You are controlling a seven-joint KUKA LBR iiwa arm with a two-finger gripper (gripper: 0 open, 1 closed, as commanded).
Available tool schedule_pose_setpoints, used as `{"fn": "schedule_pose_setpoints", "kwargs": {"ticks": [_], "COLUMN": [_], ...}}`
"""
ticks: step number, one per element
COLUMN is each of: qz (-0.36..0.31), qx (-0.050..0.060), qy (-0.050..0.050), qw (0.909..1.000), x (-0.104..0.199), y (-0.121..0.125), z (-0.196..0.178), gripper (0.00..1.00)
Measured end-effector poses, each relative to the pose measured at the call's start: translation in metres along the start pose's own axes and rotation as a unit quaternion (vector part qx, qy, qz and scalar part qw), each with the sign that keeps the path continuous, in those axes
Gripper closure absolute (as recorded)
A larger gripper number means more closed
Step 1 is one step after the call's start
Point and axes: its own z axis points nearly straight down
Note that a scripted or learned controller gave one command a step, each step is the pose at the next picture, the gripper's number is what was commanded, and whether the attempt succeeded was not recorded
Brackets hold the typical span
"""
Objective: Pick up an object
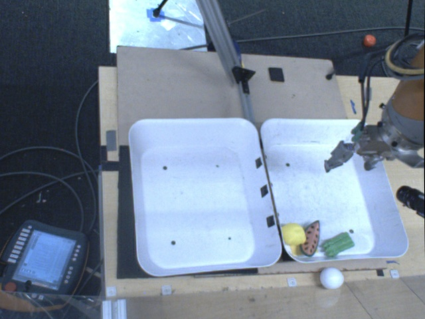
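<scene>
My gripper [352, 158] hangs over the upper right part of the right bin [312, 178], its two fingers spread apart with nothing between them. Three small objects lie far below it along the bin's front edge: a yellow lemon-like piece [293, 234], a watermelon slice [310, 238] leaning against it, and a green vegetable piece [337, 244] to their right. The gripper is well apart from all three.
The left bin [196, 195] sits beside the right one, sharing a middle wall. A white ball [331, 278] rests on the bench in front of the right bin. A metal pole [222, 38] slants across the back. A pendant [41, 258] lies far left.
</scene>
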Motion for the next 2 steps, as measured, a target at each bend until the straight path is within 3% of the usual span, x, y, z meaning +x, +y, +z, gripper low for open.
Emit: {"fn": "schedule_pose_setpoints", "kwargs": {"ticks": [1,2], "qz": [-0.001,0.019], "qx": [0.003,0.001], "qy": [0.001,0.000], "qw": [1.0000,0.9998], "x": [0.015,-0.004], "y": [0.028,0.049], "z": [0.079,0.094], "gripper": [0.00,0.00]}}
